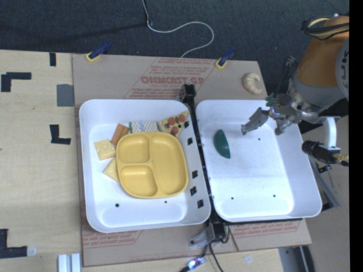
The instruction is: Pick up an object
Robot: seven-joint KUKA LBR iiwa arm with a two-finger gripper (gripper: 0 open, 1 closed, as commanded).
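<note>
- Camera view: the gripper (265, 123) is hanging over the right bin (295, 203), close to its far right corner, fingers spread wide apart with nothing between them.
- A dark green object (222, 143) is lying in that bin near its left wall, apart from the fingers.
- In the left bin (96, 208), a yellow divided plate (152, 164) is sitting over flat cards (105, 149) along the far side.

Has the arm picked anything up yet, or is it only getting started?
Nothing looks picked up yet. The gripper hangs open over the right bin, with nothing between its fingers. The green object lies apart from it on the bin floor. Reaching, gripping and lifting are all left.
</note>
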